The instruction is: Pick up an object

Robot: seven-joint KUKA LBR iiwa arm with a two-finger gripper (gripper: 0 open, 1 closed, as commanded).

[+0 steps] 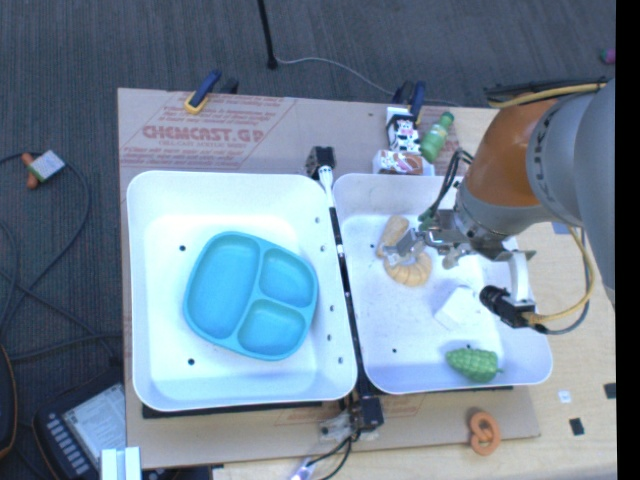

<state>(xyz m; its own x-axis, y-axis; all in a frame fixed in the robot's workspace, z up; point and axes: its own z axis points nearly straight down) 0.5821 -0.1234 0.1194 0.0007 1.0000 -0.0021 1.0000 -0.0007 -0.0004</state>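
In the right bin (520,373) lie three things: a tan and orange bread-like toy (404,256) near the upper left, a flat white piece (455,306) in the middle, and a green knobbly toy (472,363) by the front wall. My gripper (430,236) hangs over the right bin, right beside the tan toy's right edge and seemingly touching it. The grey arm with its orange band (510,158) comes in from the right and hides the bin's back right part.
The left bin (150,218) holds a blue divided plate (252,294). Behind the right bin stand a green bottle (435,136) and a small printed pack (402,148). An orange ring (484,431) lies on the board in front. Cables hang off the wrist.
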